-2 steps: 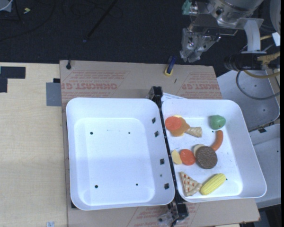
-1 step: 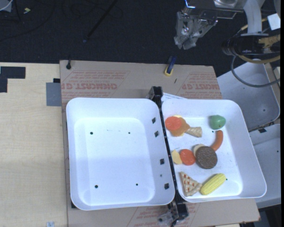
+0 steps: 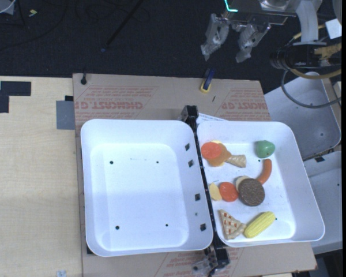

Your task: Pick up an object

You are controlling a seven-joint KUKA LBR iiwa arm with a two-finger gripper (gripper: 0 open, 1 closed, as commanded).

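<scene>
While my gripper (image 3: 230,46) hangs open and holding nothing, high beyond the bins, I would bring it over the right bin (image 3: 300,160) and drop on the green toy (image 3: 265,148), which lies apart from the others near the far corner.

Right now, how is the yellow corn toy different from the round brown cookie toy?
The yellow plastic corn cob is long, bumpy and bright, lying at a slant near the right bin's front edge. The round brown cookie is flat, dark and disc-shaped, lying nearer the bin's middle. Both are toy foods lying in that same bin.
</scene>
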